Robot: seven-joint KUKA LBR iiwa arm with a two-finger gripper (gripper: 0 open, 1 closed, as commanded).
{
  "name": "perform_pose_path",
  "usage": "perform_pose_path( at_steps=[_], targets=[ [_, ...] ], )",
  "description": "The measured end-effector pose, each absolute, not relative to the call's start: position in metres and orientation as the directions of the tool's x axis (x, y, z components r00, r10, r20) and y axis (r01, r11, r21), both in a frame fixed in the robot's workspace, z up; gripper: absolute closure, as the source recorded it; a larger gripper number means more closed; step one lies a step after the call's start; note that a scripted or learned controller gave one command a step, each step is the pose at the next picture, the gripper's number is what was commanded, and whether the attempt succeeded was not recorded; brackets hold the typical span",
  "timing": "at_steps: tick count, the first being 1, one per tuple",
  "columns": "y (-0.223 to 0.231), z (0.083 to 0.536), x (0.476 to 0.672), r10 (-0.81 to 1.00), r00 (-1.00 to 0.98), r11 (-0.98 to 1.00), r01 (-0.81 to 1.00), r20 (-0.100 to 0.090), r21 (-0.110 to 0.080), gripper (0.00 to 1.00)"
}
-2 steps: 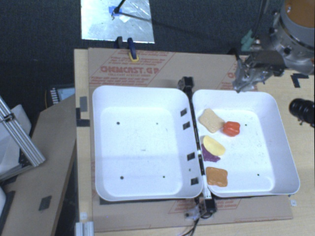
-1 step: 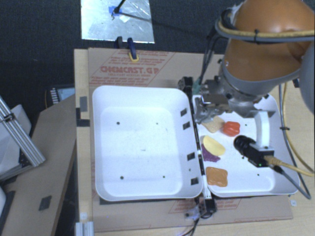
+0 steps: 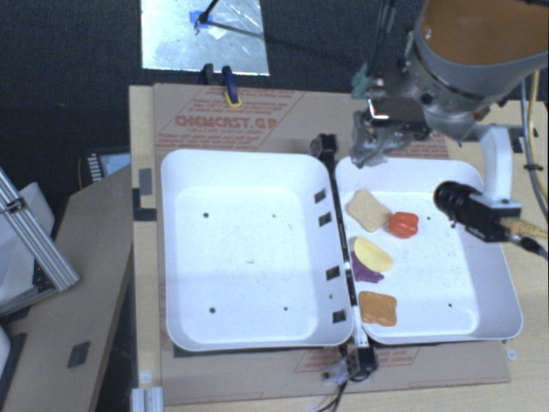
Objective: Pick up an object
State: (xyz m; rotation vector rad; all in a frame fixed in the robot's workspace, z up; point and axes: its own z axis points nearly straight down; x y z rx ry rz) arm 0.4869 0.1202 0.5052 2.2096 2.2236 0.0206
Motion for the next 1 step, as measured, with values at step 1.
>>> perform_pose_path(
  at_steps=[1],
  targets=[
    [0.1549, 0.5343, 0.4865, 1.000, -0.007, 0.007, 1.000, 0.002, 0.005, 1.00]
  ],
)
